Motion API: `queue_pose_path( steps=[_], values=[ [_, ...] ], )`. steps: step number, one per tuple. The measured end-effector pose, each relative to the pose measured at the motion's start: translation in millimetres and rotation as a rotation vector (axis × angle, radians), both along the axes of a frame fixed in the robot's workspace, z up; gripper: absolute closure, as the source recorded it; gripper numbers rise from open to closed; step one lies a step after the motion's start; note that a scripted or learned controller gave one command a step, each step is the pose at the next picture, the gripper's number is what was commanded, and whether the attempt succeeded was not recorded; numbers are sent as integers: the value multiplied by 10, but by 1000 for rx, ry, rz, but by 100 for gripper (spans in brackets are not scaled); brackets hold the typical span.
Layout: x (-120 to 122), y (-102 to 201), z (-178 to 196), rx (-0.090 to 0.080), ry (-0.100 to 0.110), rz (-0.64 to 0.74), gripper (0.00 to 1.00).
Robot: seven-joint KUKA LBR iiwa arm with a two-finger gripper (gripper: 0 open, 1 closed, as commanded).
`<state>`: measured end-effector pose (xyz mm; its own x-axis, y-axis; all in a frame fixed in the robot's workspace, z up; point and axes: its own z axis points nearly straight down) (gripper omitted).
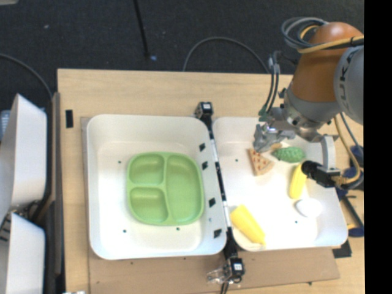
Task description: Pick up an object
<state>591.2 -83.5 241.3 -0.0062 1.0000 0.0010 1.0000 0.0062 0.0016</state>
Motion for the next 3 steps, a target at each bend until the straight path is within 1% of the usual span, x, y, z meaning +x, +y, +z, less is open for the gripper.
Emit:
queue_pose_path(
  steps=[1, 2, 3],
  values=[
    [0, 535, -82, -1, 1, 0, 100],
    [-86, 969, -8, 1, 1, 0, 100],
    [-173, 1549, 88, 1, -1, 3, 100]
  ],
)
